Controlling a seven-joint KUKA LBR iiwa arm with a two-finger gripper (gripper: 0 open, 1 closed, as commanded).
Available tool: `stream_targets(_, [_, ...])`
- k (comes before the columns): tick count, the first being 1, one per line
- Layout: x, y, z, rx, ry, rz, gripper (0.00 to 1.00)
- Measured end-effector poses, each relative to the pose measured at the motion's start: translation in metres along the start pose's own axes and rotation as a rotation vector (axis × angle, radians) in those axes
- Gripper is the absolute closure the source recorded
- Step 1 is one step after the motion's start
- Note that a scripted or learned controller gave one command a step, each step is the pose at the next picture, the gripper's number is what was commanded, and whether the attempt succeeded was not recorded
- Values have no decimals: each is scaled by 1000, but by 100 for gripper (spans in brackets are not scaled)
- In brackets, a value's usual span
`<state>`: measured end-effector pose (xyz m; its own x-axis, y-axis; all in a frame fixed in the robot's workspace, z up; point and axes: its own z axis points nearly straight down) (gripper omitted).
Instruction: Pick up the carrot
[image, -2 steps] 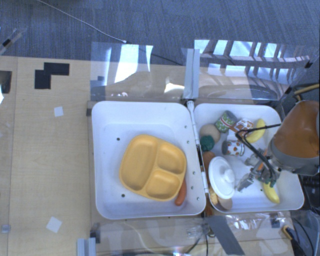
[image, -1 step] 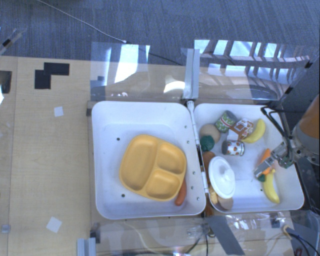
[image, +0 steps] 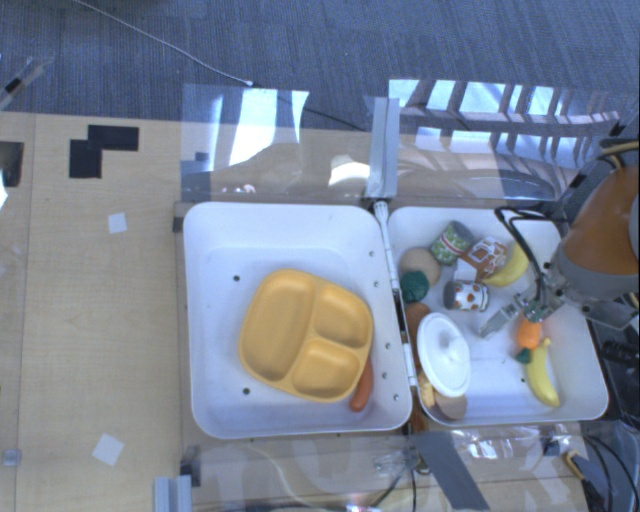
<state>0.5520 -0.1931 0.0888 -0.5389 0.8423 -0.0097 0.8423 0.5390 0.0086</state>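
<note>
Pale wooden worktop (image: 90, 330) fills the camera view from above at a slant, with blue-grey carpet (image: 300, 40) beyond its far edge. Two shallow white bins sit side by side on it, touching along a shared divider.

Inside the left bin (image: 215, 400) a yellow plate (image: 305, 333) with three compartments lies tilted near the middle. An orange-red elongated thing (image: 361, 388) lies just beside the plate's lower right corner.

More things crowd the right bin (image: 580, 400). A round white lidded bowl (image: 443, 352) sits close to the divider. Further back are a tan rounded item (image: 418, 263), a dark green item (image: 415, 287), a green and white can (image: 451, 243), a brown and white carton (image: 487, 256) and a small printed can (image: 465, 296). One banana (image: 515, 266) lies behind the carton, and a second banana (image: 542, 376) lies near the front right.

My arm (image: 605, 235), grey with its orange band, reaches in from the right over the right bin's far right corner. My gripper (image: 532, 305) points down into that bin, toward its right side. I cannot tell whether it is apart or together, because it is small and dark from this angle.

A short orange carrot (image: 527, 335) with a green top rests on the bin floor just in front of the gripper and just behind the second banana. Whether the gripper touches the carrot, I cannot tell.
</note>
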Motion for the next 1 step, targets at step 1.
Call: stream_targets(1, [-1,3,-13,-4,-4,-10,100])
